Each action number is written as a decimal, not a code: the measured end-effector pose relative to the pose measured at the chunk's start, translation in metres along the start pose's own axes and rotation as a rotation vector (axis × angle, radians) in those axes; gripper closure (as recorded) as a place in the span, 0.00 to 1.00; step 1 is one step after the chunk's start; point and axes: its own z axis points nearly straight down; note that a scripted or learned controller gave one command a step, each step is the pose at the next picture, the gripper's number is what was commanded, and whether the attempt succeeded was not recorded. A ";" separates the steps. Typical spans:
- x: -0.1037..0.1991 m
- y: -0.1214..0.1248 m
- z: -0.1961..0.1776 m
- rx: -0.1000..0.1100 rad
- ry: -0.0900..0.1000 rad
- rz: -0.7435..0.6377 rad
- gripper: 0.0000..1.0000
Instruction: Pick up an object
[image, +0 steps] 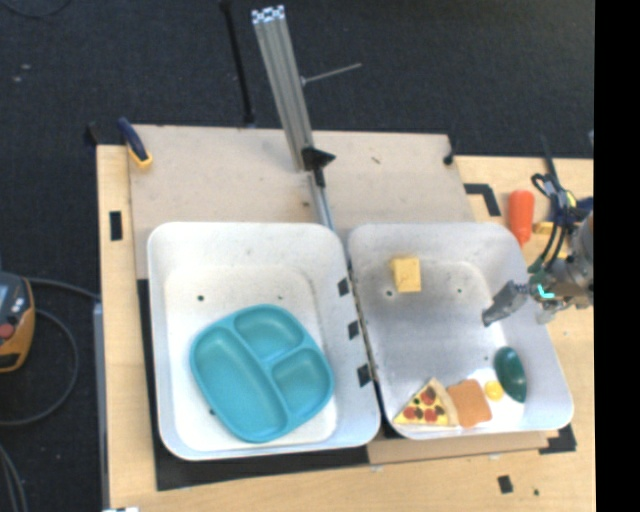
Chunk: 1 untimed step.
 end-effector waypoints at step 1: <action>0.000 0.000 0.000 0.000 0.000 0.000 0.00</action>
